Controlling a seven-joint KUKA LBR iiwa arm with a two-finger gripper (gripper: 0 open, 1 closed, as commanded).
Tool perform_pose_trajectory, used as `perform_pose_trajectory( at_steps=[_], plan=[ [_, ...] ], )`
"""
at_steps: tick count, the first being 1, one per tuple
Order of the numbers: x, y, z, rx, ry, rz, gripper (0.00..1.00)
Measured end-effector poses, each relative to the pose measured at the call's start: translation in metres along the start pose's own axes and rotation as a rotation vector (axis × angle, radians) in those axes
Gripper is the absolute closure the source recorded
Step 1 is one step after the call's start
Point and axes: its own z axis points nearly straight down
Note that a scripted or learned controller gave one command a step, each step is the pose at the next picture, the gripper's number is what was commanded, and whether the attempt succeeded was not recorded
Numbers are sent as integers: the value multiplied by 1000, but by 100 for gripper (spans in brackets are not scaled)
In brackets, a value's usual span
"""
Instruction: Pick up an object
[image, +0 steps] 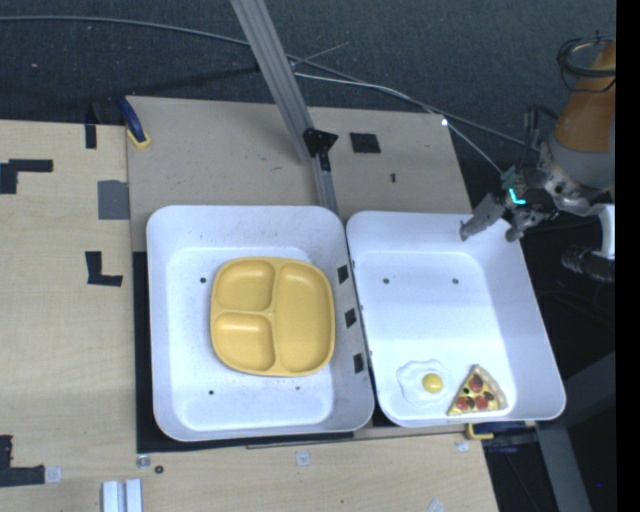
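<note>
Two white bins sit side by side on the bench. Left bin (170, 300): one yellow tray (272, 316) with three compartments, lying flat at its middle. Right bin (520, 330): one toy fried egg (422, 381) and one toy pizza slice (478, 391), just beside each other at the near edge, egg to the left. Arm (585, 115): grey with an orange band, at the far right. Gripper (495, 222): over the right bin's far right corner, fingers apart, nothing between them, well apart from the egg and slice. One metal post (285, 90) slants across the far side of the bench.
</note>
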Motion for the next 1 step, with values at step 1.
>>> perform_pose_trajectory(
  at_steps=[1],
  plan=[
    [0, 1, -2, -4, -1, -1, 0]
  ],
)
